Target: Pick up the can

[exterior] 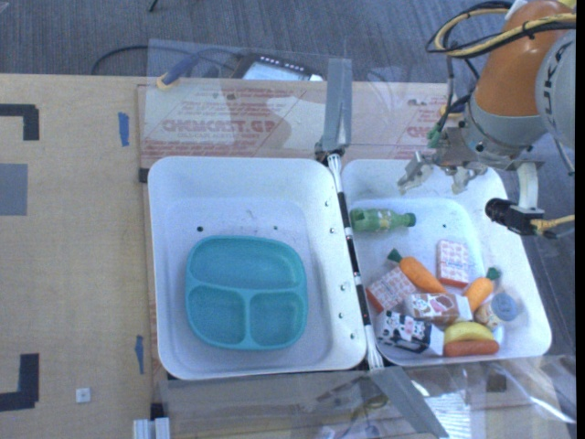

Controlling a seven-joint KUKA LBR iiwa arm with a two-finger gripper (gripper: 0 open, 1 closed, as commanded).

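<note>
The can (504,307) is small, with a round bluish top. It stands near the front right corner of the right bin (517,245), beside an orange carrot (480,292) and a banana (467,331). My gripper (435,178) hangs over the back edge of the right bin, well behind the can. It is open, with nothing between its fingers (409,177). The green bottle (382,218) lies just in front of it.
The right bin also holds a second carrot (420,273), a pink box (454,262), a red-and-white box (391,289) and a black-and-white carton (405,329), all crowded at the front. A teal divided plate (245,291) lies in the left bin (174,245).
</note>
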